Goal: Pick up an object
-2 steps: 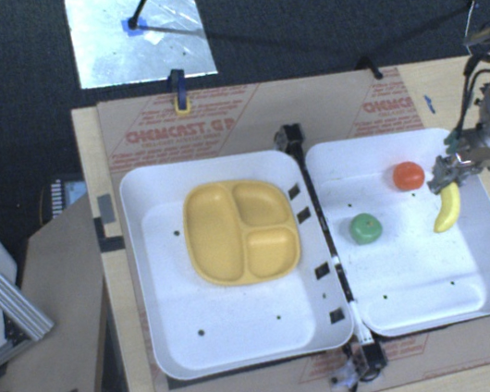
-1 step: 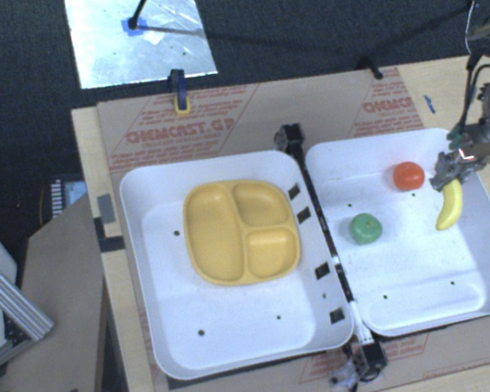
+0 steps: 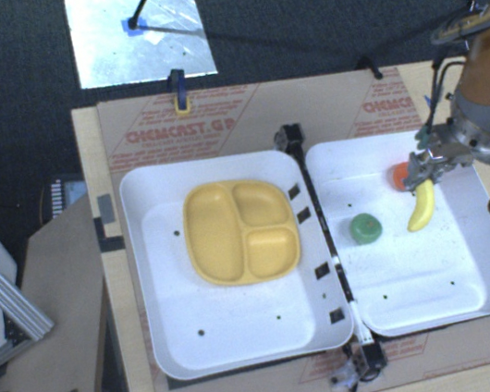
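Bins are set side by side on the bench: the left bin (image 3: 161, 280) is taken up in its middle by a yellow divided tray (image 3: 239, 231), with bare floor left along its walls. In the right bin (image 3: 487, 288) a banana (image 3: 421, 206) lies tilted near the back right, an orange object (image 3: 399, 175) is seen just behind it, and a green ball (image 3: 365, 228) rests to its left, apart from both; the front half is open floor. The gripper (image 3: 427, 166) is poised over the banana's upper end, near the orange object, and its state cannot be told.

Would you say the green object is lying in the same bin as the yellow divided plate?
No, the green object lies in the right bin, the yellow plate in the left bin.
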Controlling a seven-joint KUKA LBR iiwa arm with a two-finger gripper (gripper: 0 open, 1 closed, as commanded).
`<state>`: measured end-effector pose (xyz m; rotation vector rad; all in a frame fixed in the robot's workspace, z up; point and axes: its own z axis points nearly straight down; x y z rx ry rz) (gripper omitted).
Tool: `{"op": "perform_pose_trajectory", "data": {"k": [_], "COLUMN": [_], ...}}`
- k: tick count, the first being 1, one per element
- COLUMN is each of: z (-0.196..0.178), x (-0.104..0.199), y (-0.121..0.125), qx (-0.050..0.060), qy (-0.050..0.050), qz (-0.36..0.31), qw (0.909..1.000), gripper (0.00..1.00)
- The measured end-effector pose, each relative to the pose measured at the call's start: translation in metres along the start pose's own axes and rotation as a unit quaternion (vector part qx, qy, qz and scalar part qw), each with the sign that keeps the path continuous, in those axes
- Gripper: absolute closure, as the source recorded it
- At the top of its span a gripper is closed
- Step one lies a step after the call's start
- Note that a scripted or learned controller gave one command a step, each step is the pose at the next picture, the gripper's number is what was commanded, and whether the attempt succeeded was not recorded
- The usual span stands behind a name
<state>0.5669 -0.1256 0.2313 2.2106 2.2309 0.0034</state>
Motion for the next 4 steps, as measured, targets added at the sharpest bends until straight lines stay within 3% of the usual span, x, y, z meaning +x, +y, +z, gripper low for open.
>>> {"op": "perform_pose_trajectory", "data": {"k": [2, 4], "z": [0.020, -0.001], "x": [0.107, 0.216], "y": [0.029, 0.066], "qx": [0.000, -0.001], "qy": [0.000, 0.000], "qz": [0.000, 0.000], "qw": [1.0000, 1.0000], "gripper": [1.00, 1.00]}}
